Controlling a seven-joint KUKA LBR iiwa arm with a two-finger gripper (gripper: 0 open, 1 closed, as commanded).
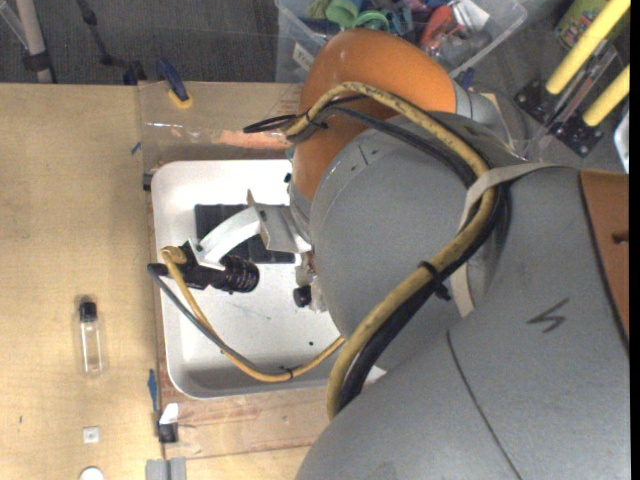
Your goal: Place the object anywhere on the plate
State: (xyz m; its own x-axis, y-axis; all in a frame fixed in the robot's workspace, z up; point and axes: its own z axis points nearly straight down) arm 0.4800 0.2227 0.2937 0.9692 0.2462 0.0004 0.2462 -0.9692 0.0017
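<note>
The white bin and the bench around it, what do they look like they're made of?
White bin: probably plastic, smooth and slightly glossy, with rounded moulded corners and soft reflections. Bench: looks like pale wood or plywood, matte, with faint grain and visible board edges.

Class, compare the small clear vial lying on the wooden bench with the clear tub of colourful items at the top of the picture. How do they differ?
The vial is small and slender; the tub is far larger and boxy. The vial lies alone on the wooden bench at lower left; the tub stands at the top, behind the arm's orange band. The vial has a dark cap; the tub is open and full of colourful items. Both are see-through.
</note>
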